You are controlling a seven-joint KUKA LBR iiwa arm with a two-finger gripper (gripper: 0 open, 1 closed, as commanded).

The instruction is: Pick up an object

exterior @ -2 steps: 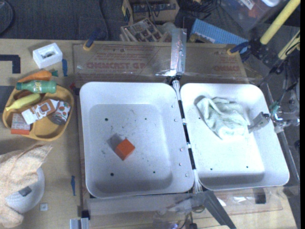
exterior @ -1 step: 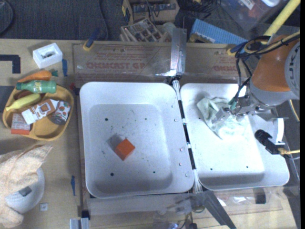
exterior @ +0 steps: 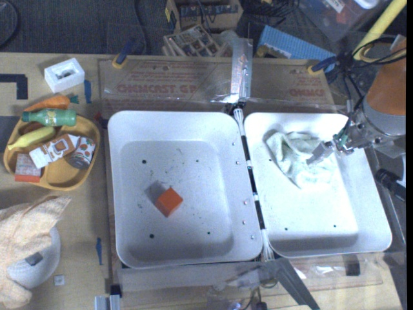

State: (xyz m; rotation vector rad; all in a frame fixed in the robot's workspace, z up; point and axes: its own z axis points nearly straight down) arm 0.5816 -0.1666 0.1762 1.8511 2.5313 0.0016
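Observation:
A crumpled pale green-white cloth (exterior: 293,155) lies in the back half of the right bin (exterior: 335,234). My gripper (exterior: 317,154) reaches in from the right and its tip rests at the cloth's right edge, low over the bin floor. An orange block (exterior: 170,201) sits alone on the floor of the left bin (exterior: 129,141), far from the gripper. The grey arm with its orange band (exterior: 390,92) stands over the right bin's far right corner.
A yellow bowl (exterior: 64,176) of toy food sits left of the bins. A white box (exterior: 64,74) lies at the back left, a beige cloth (exterior: 29,228) at the front left. Cables and clutter line the back edge.

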